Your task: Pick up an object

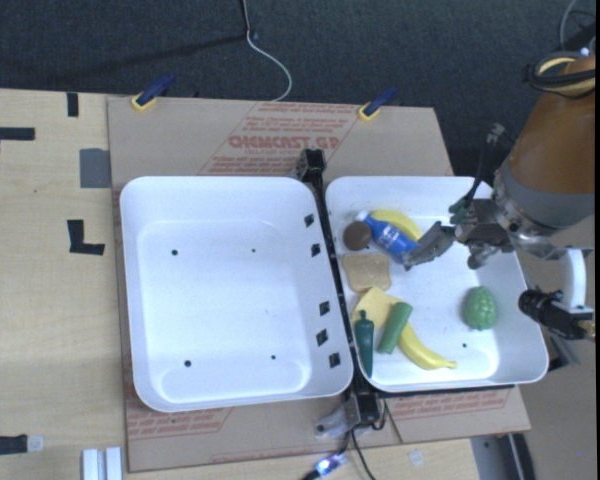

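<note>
Gripper (427, 247) reaching in from right, fingertips hovering at blue bottle (387, 236) in right bin (500, 373), far-left among clutter; whether fingers are wide or narrow, cannot tell. Bottle touching banana (398, 222), brown ball (356, 235) just beside: centring on bottle alone, descending straight, avoiding neighbours

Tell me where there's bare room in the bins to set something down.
The left bin offers bare floor wall to wall. In the right bin, bare patches lie between the green ball and the banana, and along the far wall. It is crowded by the divider: blue bottle, yellow block, green marker, with the pincer there.
</note>
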`<state>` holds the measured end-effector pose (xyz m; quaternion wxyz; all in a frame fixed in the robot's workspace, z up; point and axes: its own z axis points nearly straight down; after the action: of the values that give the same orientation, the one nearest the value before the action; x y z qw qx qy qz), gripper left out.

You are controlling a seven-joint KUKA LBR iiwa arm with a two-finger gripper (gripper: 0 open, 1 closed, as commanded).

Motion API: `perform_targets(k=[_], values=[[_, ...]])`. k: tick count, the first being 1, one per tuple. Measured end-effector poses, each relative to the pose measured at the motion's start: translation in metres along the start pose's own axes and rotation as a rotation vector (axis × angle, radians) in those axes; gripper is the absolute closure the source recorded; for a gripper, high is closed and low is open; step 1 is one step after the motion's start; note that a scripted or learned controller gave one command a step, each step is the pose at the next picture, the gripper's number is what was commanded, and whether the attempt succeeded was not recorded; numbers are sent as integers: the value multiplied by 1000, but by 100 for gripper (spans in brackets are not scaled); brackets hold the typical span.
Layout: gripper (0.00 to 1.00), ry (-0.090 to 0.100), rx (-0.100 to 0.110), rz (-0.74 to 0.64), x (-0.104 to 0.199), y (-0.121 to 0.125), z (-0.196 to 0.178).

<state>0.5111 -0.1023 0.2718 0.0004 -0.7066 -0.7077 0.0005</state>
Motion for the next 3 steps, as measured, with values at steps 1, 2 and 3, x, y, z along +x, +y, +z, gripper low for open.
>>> perform_targets(k=[1, 2, 3], values=[[0, 3, 15, 0, 6, 39, 182], [100, 1, 3, 0, 5, 43, 164], [0, 2, 4, 0, 5, 43, 164]])
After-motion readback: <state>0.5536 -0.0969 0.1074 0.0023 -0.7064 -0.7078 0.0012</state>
